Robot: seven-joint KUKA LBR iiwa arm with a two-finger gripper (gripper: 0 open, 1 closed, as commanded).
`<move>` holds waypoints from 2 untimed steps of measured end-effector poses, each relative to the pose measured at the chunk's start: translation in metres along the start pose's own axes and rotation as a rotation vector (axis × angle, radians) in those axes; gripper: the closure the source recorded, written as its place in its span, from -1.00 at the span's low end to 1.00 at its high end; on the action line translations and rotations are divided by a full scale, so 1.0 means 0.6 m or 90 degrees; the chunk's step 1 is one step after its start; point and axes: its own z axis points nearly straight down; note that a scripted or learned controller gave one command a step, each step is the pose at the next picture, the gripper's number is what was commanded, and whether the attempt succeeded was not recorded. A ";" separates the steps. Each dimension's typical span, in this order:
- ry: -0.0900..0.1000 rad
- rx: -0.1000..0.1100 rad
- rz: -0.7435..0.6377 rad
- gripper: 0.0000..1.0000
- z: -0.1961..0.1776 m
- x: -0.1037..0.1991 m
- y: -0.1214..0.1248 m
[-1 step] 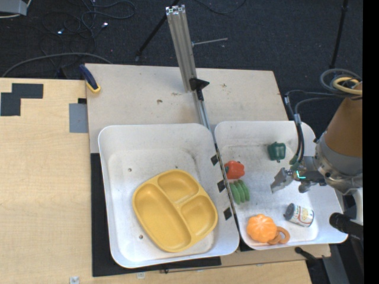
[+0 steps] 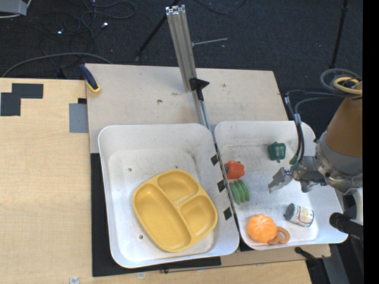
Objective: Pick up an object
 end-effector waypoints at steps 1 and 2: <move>0.002 0.005 0.000 -1.00 0.106 -0.004 0.002; 0.001 0.004 0.000 -1.00 0.183 -0.010 0.008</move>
